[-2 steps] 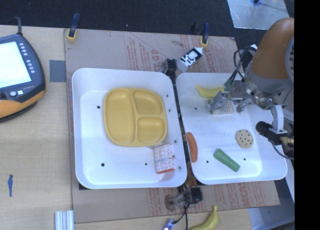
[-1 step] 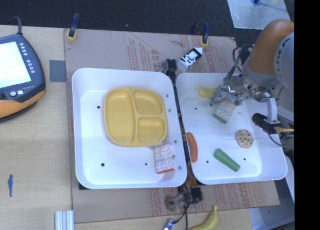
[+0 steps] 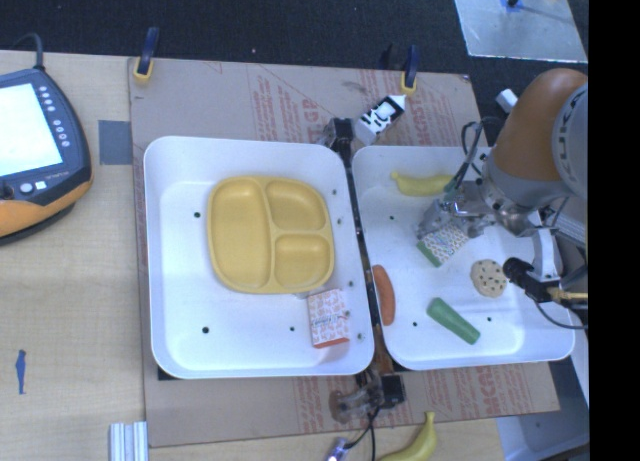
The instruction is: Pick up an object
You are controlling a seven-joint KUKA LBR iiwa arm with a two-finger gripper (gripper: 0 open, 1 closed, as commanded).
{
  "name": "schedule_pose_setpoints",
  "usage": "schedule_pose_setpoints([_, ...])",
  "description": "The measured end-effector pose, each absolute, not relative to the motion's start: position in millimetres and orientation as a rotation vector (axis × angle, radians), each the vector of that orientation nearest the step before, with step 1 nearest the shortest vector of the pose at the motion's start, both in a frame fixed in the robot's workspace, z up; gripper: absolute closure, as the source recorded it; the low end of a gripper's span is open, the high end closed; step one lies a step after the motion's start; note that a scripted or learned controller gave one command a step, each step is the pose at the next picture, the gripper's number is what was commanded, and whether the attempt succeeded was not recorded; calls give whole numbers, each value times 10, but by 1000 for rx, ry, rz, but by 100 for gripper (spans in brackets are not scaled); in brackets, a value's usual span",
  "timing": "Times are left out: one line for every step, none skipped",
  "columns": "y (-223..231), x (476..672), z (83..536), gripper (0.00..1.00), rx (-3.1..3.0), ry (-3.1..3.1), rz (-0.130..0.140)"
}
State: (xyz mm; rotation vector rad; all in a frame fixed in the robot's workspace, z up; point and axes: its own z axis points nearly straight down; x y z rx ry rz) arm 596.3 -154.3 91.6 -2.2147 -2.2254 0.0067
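Observation:
My gripper hangs low over the right bin, at its middle. Directly below and touching its tip lies a small green-and-white patterned packet. A yellow banana lies just behind the gripper, near the bin's far wall. A round speckled cookie rests to the right of the packet, and a green cucumber lies toward the front. An orange sausage leans against the bin's left wall.
The left bin holds a yellow divided plate and a small red-and-white carton. A teach pendant sits at far left. A second banana lies in front of the bins, and a black-and-white item lies behind them.

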Motion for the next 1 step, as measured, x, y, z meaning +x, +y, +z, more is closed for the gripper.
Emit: schedule_pose_setpoints([-1063, 5684, 915, 0, -2213, -2227, 6])
